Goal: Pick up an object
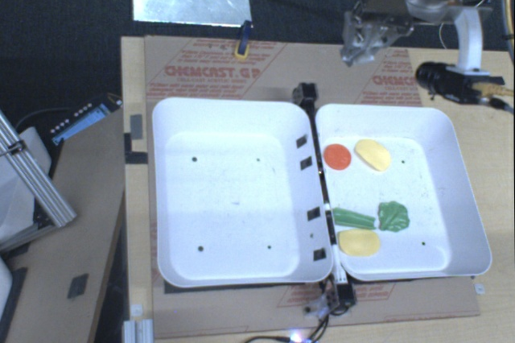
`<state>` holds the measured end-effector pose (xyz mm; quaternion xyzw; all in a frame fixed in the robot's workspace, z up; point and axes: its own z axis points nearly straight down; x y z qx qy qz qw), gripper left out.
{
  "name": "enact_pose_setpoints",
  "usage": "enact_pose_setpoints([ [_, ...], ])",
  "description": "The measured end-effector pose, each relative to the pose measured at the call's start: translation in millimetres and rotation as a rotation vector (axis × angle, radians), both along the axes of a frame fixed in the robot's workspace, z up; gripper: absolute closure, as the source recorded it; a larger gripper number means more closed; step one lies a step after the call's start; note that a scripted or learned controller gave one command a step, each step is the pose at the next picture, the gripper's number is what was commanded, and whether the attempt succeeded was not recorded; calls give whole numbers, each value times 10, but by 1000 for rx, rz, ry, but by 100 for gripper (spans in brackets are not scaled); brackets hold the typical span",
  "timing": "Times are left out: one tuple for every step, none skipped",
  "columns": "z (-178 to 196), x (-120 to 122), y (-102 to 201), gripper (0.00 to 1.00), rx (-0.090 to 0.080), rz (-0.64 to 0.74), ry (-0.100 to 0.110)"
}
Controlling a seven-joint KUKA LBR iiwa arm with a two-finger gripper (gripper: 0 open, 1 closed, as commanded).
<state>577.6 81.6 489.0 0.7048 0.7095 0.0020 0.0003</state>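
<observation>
Hanging above the far rim of the shallow white plastic bin on the right, the metal two-finger tool is carrying nothing that can be seen, and whether it is spread or closed cannot be told from this slanted view. All the candidate objects are lying in that right bin, and the flat red disc serves well as a landmark. Just to the right of the disc a pale yellow oval piece is resting, close to it but seemingly not touching. Toward the near rim from the disc, a slim green pod-like piece is lying flat, with a crinkled green leafy piece right beside its end, and a second yellow rounded piece is sitting just nearer again. They all look like smooth moulded toy food with a slightly glossy skin, low and flat against the bin floor, so a grip would probably slip unless it is closing across a narrow side. A good approach, in my judgement, would be coming straight down over the oval piece beside the disc, since it is standing free of its neighbours, and closing across its short width. The matching white bin on the left is sharing a hinge line with the first on the cardboard-covered surface.
</observation>
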Motion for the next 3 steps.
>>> enact_pose_setpoints([
  [289,884,-207,100,-4,-6,-7],
  [484,250,38,100,0,0,0],
  [475,-960,157,100,1,1,1],
])
